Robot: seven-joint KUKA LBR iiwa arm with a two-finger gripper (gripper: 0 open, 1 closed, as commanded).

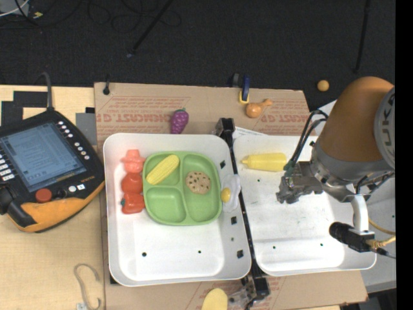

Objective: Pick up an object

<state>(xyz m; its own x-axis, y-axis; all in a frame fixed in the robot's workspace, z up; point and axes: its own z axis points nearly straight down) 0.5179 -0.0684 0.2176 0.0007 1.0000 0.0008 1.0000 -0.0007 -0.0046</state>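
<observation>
Jaws (292, 189) hang low over the right bin (303, 244), dark and blurred; whether they are apart, together or touching anything, I cannot tell. Nearest object, a yellow squeeze bottle (263, 162), lies at their ten o'clock, apart. Likely risk: closing on bare floor, since nothing sits beneath them.

A robotics lab is indicated. Two shallow white bins (173, 273) are set side by side on taped cardboard (148, 108) laid over the worktop (45, 263). A teach pendant (45, 166) with a screen and an orange casing is placed at the left. Loose black cables (97, 5) are seen against the dark backdrop, and toy plastic food, such as a corn cob (161, 168), is laid out in the bins.
</observation>
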